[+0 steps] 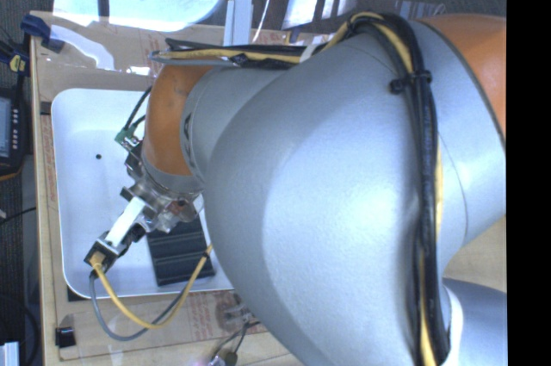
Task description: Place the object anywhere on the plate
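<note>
A white bin (pixel 73 183) lies at the left of the surface (pixel 43 63), its floor mostly bare except for a small dark speck near its upper left. The arm (pixel 344 183) fills most of the view from the right, its grey body and orange band (pixel 164 123) covering the rest of the bench, so a second bin and any plate cannot be made out.

The hand (pixel 176 257) reaches down into the lower part of the bin. It appears as a dark ribbed block just below the wrist, and whether it is spread or pressed together cannot be told. No object can be picked out between its parts, and where the task's thing lies cannot be told.

A white bracket with a small yellow-tipped piece (pixel 108 248) sticks out from the wrist toward the bin's lower left corner. A yellow cable (pixel 146 317) loops from it over the bin's lower rim. A black cable bundle (pixel 422 183) runs along the arm. Dark equipment (pixel 10 136) sits beyond the left edge.
</note>
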